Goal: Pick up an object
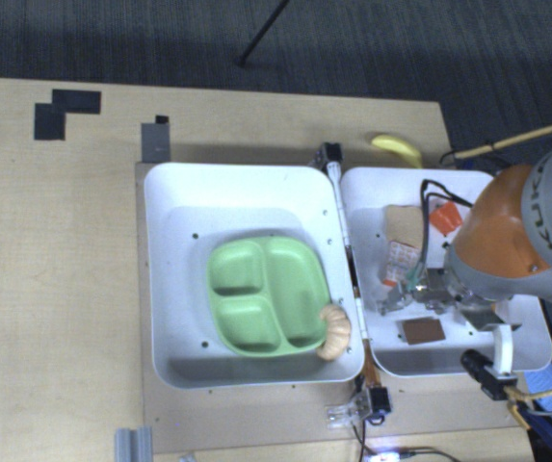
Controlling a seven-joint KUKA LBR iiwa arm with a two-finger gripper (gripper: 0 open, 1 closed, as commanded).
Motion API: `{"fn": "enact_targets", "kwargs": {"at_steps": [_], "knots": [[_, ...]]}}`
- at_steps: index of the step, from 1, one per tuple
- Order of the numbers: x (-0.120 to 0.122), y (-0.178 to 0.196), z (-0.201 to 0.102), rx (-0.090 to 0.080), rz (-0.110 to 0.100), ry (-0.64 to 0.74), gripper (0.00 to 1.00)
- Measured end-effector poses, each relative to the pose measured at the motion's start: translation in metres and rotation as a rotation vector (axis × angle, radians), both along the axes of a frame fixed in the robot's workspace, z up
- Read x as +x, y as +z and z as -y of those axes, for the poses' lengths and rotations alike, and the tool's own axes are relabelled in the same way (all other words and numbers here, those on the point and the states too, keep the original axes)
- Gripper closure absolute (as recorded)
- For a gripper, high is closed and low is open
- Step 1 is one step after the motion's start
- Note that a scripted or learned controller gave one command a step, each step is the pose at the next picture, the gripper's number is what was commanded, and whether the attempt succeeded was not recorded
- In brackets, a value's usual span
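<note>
Arm (545,210): grey rounded casing with dark lettering, broad orange band (492,229) above the wrist. Black cable (446,192) looped alongside. End effector (420,295): metallic grey assembly; a white-and-black fitting (503,350) lower down.

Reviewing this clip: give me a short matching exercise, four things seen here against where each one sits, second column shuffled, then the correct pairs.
Things:
1. green divided plate
2. croissant
3. banana
4. brown square

Places:
A. on the bench, beyond the right bin's far rim
B. on the right bin's floor, near its front wall
C. middle of the left bin
D. left bin, against the plate's right front corner

Pairs: 1-C, 2-D, 3-A, 4-B
</note>
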State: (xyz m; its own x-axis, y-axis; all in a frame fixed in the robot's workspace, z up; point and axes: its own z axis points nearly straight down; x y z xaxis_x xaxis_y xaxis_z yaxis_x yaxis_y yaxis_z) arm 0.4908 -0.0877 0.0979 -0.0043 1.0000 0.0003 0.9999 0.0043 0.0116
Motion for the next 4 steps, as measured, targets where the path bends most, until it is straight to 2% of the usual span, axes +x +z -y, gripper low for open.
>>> {"fn": "enact_targets", "kwargs": {"at_steps": [1,2,3,4], "knots": [[-0.003,-0.011,-0.003,-0.002,-0.006,-0.004,0.00],[0.000,0.000,-0.003,-0.001,0.001,-0.002,1.00],[0.000,0.000,-0.003,-0.001,0.000,-0.001,0.00],[-0.003,-0.011,-0.004,-0.001,-0.006,-0.004,0.00]]}}
